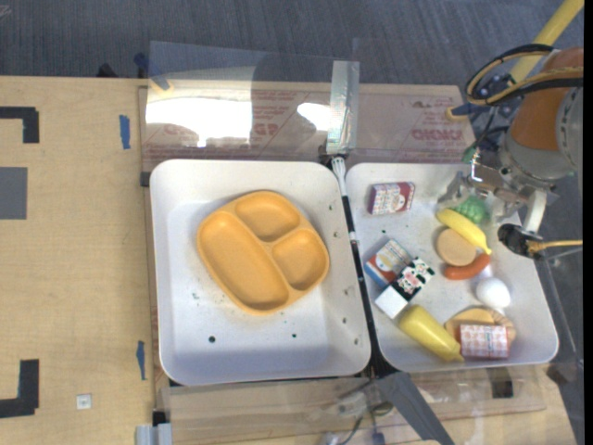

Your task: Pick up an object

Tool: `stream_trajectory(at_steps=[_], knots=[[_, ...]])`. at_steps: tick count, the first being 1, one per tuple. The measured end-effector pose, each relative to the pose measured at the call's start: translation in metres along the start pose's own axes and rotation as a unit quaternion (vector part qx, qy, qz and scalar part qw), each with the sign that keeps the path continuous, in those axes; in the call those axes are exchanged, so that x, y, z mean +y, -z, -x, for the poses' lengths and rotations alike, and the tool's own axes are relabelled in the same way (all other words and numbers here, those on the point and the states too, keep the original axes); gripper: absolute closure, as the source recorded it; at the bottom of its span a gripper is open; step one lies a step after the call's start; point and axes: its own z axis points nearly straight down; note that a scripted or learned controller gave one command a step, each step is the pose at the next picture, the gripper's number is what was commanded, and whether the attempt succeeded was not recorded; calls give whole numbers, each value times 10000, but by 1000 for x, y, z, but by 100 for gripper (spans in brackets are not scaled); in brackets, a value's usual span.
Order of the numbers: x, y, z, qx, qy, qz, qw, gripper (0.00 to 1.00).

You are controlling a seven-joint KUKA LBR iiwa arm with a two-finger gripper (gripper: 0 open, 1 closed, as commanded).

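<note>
Grey end effector (479, 196) hangs over the right bin (547, 327), just above a banana (463, 229); I cannot tell its opening or any hold

Orange tray (263, 251), cluttered right bin (542, 315)

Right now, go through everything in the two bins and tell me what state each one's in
Orange divided plate: right side up in the left bin, nothing in its compartments.
Small carton: lying flat.
Banana: lying across a round tan toy.
White egg: resting loose.
Yellow bottle: on its side.
Labelled can: on its side.
Tool: low over the right bin, beside the banana.
</note>
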Motion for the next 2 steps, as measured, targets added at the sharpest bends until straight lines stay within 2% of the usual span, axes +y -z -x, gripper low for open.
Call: stream_trajectory(at_steps=[1, 2], knots=[[-58, -8, -10, 4, 180, 25, 9998, 0], [-45, -24, -5, 5, 309, 55, 9995, 0]])
